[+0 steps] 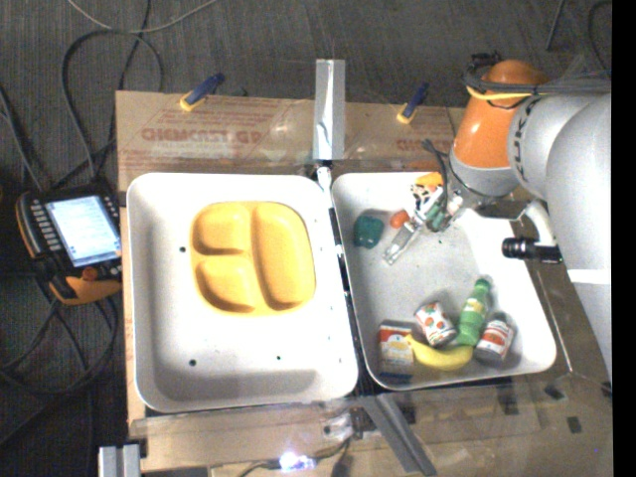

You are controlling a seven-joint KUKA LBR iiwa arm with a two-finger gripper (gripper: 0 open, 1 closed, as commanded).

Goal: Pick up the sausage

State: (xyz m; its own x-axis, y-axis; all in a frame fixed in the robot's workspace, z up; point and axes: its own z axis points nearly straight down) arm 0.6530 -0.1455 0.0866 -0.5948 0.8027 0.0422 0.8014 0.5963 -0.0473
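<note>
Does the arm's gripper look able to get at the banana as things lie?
Probably, but it's tight. The gripper hangs in the same bin, and nothing covers the banana; a can, the green bottle and a box crowd its sides.

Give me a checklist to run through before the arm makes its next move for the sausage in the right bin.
1. Gripper over the right bin: ok, it sits in the bin's far left part.
2. Sausage located: cannot tell. A small red piece beside the gripper may be it.
3. Grasp made: cannot tell.
4. Room around the gripper: not ok. The green block lies close on its left and could be bumped.
5. Other clutter out of the way: ok. The banana and bottle lie by the near rim, apart from the gripper.
</note>
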